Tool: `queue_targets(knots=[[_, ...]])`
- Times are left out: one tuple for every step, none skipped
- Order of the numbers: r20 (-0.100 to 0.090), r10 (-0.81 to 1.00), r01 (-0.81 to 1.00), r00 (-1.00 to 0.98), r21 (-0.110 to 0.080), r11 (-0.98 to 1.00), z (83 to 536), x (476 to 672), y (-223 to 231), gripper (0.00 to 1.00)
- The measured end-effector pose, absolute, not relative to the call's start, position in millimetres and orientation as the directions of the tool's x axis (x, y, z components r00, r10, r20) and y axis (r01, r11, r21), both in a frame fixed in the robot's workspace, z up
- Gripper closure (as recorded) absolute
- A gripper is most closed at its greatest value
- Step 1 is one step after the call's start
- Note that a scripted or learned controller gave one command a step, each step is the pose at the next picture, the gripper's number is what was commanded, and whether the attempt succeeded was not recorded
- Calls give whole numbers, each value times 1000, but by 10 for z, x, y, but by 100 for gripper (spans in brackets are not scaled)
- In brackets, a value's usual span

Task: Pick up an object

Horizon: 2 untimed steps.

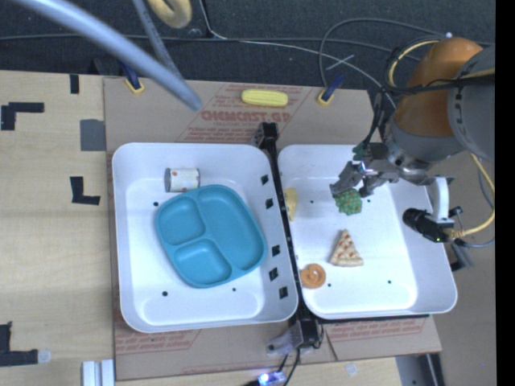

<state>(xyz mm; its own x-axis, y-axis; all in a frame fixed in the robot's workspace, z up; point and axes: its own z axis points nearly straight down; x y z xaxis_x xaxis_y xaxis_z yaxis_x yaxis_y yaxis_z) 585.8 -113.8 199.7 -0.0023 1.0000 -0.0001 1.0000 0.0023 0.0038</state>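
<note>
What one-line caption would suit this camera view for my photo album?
Robot arm's tool at a green broccoli piece in the right bin, near a pizza slice; blue plate in the left.

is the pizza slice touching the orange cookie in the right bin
Apart. The camera view shows the pizza slice lying up and to the right of the round orange cookie, with a strip of bare white bin floor between them.

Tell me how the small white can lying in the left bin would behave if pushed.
The can lies on its side, so it would probably roll. It looks small, likely light. The blue tray sits close beside it and might stop it.
</note>
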Motion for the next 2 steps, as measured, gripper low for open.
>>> queue_targets(knots=[[0,1000,1000,-2,3,2,2338,5867,-1134,100],[1,1000,1000,-6,-2,6,2262,5931,-520,100]])
